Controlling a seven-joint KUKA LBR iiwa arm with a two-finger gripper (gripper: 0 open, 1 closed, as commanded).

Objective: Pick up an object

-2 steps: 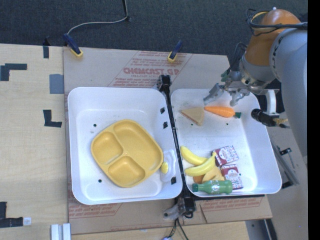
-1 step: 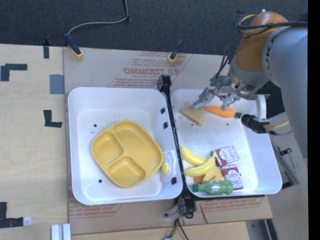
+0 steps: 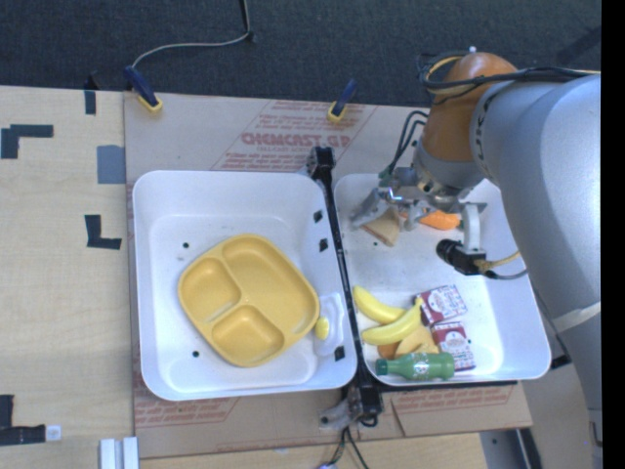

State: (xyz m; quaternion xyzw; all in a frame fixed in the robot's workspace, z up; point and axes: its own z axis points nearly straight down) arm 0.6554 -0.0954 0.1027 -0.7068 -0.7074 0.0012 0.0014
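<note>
Red print on the cardboard sheet [image 3: 283, 140] under the 2 bins reads "CHEMCAST". 2 yellow clamps [image 3: 145, 90] pin its far edge. The left bin [image 3: 156, 213] holds 1 yellow divided plate [image 3: 249, 298]. The right bin [image 3: 518, 345] holds 2 bananas [image 3: 383, 319], 2 red-and-white cartons [image 3: 444, 304] and 1 green bottle [image 3: 417, 365] along its near side. At its far end the gripper [image 3: 391, 211] sits over a tan block [image 3: 385, 230] beside 1 orange carrot [image 3: 441, 220]; whether it is spread or pinching, I cannot tell.

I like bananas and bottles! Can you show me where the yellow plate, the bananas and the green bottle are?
yellow plate [image 3: 249, 299]: camera view, on the ridge between its compartments.
bananas [image 3: 389, 332]: camera view, on the middle of the lower banana.
green bottle [image 3: 418, 365]: camera view, on its body.
</note>
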